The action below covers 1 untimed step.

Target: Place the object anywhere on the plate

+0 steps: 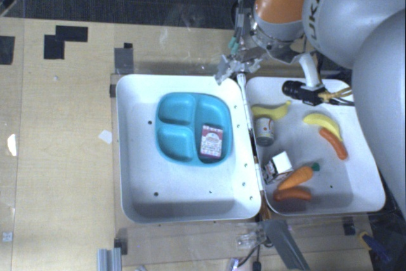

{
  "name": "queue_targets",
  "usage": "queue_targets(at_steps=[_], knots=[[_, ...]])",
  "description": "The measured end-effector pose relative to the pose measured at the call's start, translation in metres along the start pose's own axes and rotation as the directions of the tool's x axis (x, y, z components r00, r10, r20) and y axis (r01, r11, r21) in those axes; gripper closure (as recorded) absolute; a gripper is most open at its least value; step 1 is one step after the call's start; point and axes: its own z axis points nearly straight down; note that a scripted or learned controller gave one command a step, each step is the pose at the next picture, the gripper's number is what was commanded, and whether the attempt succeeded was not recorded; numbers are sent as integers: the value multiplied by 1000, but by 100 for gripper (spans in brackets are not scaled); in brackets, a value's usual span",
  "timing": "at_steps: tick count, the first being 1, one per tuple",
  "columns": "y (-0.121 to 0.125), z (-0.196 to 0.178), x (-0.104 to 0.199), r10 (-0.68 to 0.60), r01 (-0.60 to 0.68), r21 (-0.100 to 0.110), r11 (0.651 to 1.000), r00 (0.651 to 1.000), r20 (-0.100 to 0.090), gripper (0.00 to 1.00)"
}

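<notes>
In the camera view, a small red and white packet (212, 141) already lies flat in the right-hand part of the blue plate (181, 114), inside the left bin (136, 155). The end effector (236, 66) hangs above the bins' back edge, holding nothing, and how wide it stands is too hard to tell. The best thing now seems to be to lift straight away and not bump the plate.

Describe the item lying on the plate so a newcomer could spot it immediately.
Start at the left white bin and find the blue divided plate in it. In the plate's lower right compartment lies a small red-and-white packet, flat and rectangular, the one thing on the plate.
</notes>
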Motion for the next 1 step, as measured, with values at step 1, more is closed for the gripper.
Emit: queue_targets(at_steps=[1], knots=[[0,0,0,0,0,0,1000,1000,0,0]])
